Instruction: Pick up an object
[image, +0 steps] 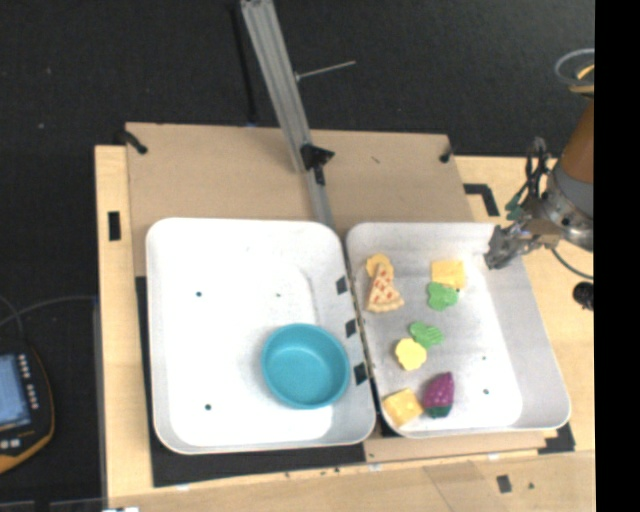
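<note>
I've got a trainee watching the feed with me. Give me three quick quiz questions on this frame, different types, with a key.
1. True or false: the blue bowl sits in the left bin.
2. Which item lies nearest the front edge of the right bin? A) pizza slice B) purple grapes C) yellow block
3. Fill in: the gripper hangs over the right bin's far ____ corner.

Key: 1 true; 2 B; 3 right.
</note>
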